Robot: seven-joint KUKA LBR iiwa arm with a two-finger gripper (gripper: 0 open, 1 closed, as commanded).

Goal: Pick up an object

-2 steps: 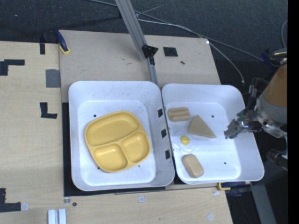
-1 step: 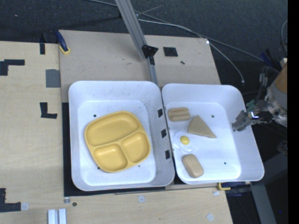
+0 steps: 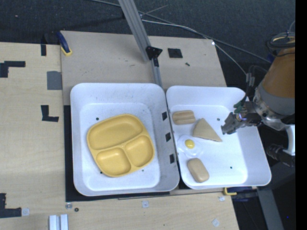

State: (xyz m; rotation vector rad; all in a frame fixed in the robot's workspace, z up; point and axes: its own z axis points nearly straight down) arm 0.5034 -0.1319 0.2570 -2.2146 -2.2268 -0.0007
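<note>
Apparently unladen, gripper (image 3: 232,124) hovers just beside wedge (image 3: 207,130).

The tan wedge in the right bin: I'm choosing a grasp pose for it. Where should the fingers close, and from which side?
Probably from above, closing across the tan wedge near its narrow upper end. It lies flat, apart from its neighbours, and the gripper is just right of it.

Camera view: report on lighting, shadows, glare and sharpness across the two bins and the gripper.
In the camera view, lighting is even and soft; the left bin and right bin read bright white without harsh glare; the yellow divided tray shows a mild sheen; the tan wedge casts only a faint shadow; the gripper is dark and slightly blurred, its details hard to make out; the far background is dim.
</note>
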